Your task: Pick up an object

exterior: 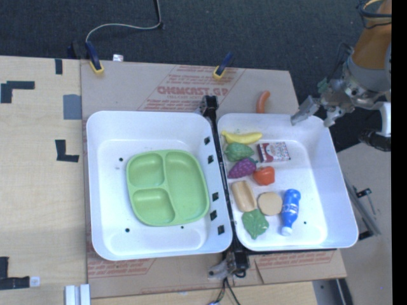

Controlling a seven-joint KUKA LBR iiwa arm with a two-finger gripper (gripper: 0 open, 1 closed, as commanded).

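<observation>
The right bin (331,170) holds several toy foods: a yellow banana (241,136), a green leafy piece (238,150), a purple grape bunch (242,168), a red-and-white box (274,152), a red tomato (264,175), a tan bread roll (243,196), a round bun (269,203), a green vegetable (254,223) and a blue bottle (289,211). My gripper (316,113) hangs above the bin's far right corner, fingers spread open with nothing between them, well apart from all the foods.
The left bin (102,170) holds a green divided plate (168,187). An orange carrot-like piece (262,101) lies on the cardboard beyond the right bin. Yellow clamps (222,68) pin the cardboard's far edge. A black divider (216,164) runs between the bins.
</observation>
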